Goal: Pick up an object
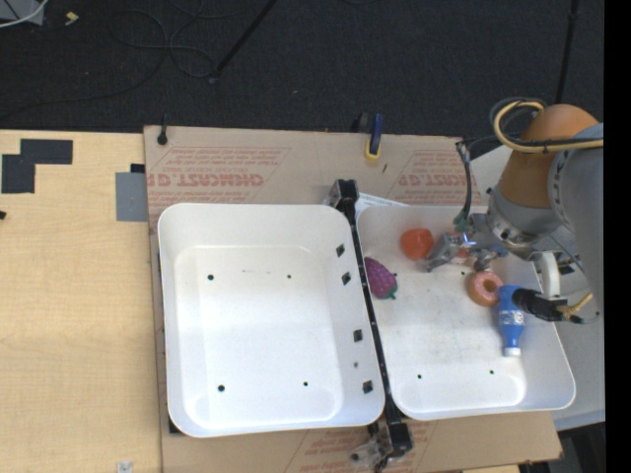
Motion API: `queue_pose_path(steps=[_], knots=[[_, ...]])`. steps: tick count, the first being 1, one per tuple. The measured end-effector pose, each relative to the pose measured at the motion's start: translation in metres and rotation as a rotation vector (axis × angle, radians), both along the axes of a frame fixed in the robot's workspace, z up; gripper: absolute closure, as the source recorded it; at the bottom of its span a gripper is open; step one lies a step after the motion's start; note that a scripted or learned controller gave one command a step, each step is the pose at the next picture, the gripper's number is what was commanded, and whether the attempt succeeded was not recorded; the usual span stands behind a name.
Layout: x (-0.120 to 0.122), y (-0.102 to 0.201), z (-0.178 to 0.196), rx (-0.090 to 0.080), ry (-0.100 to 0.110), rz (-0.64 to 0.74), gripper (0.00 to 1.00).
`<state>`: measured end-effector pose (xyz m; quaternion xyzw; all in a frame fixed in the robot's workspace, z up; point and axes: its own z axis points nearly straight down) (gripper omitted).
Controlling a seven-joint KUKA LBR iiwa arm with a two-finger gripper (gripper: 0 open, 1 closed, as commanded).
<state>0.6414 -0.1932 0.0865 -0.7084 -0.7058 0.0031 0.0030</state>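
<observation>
The right bin (pixel 463 382) holds an orange-red ball (pixel 416 241) near its back, a purple berry-like toy (pixel 380 278) against its left wall, a pink ring (pixel 484 289) and a blue bottle with a white cap (pixel 510 321) at its right side. My gripper (pixel 455 248) hangs low over the bin's back right part, just right of the orange-red ball and up-left of the pink ring. Nothing shows between its fingertips. The grey arm with its orange band (pixel 552 161) comes in from the right.
The left bin (pixel 256 402) stands beside the right one, with a black clip strip (pixel 357 294) along the shared wall. Both bins rest on a cardboard sheet (pixel 246 170). A blue-yellow clamp (pixel 374 136) sits at the sheet's back edge. Cables run along the arm.
</observation>
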Motion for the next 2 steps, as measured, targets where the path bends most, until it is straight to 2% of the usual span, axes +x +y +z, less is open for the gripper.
queue_pose_path(steps=[1,2], knots=[[-0.039,-0.021,0.001,0.0,-0.003,0.002,0.0],[0.004,0.021,0.001,0.003,-0.008,0.008,0.0]])
